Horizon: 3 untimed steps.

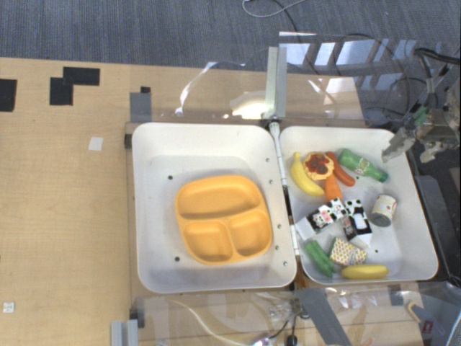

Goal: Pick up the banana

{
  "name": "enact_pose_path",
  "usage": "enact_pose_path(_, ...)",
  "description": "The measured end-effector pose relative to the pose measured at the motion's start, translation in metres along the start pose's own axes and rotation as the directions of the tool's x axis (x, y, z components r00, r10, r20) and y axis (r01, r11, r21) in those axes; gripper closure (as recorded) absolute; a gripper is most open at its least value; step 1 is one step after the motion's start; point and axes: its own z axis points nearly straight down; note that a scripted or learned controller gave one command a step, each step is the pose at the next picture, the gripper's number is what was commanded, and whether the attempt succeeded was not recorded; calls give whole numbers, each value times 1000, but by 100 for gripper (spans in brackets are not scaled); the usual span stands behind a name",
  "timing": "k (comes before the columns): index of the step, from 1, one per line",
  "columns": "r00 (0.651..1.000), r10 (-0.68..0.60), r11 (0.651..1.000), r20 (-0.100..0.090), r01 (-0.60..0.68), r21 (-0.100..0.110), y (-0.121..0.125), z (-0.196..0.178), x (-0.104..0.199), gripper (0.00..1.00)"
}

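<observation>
Wooden bench, two white bins: the banana (305,176) lies upper left of the right bin (425,251), touching a pizza toy (318,166). Gripper (400,144) at right edge, grip unclear. Risk: crowding, or grabbing the second banana (364,271).

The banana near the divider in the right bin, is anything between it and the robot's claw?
Yes. The gripper sits at the right bin's far right corner. Between it and the banana lie the green bottle and the small pizza, which touches the banana.
</observation>
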Motion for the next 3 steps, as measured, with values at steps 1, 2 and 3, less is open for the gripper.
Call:
enact_pose_path(1,1000,11,1000,1,-11,-5,59,-54,18,0)
enact_pose_path(2,998,61,998,-1,-61,1,90,123,80,0)
enact_pose_path(3,980,-198,980,3,198,-10,65,184,103,0)
